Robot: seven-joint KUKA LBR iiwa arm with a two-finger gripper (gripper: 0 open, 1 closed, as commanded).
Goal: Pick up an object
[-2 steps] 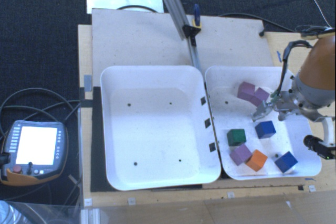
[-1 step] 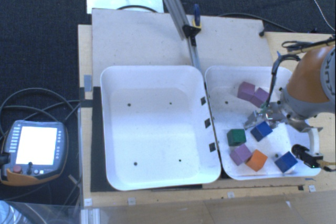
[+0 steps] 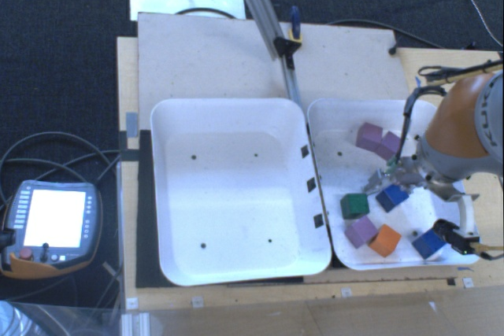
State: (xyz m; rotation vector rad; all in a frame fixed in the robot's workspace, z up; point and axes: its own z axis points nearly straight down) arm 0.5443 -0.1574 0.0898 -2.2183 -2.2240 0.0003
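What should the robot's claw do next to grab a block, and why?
Probably lower a little onto the blue block and close. The claw sits right above that block in the right bin, and nothing is visibly between its fingers yet. The green block and the purple block lie close by, so a straight-down move seems safest.

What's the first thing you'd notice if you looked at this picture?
The big grey arm with its orange band reaches in from the right over the right bin, where bright blocks cluster: a green block, an orange block, purple and blue ones too. Its gripper sits right above a blue block. Far left, a handheld controller with a glowing white screen lies beside the bench.
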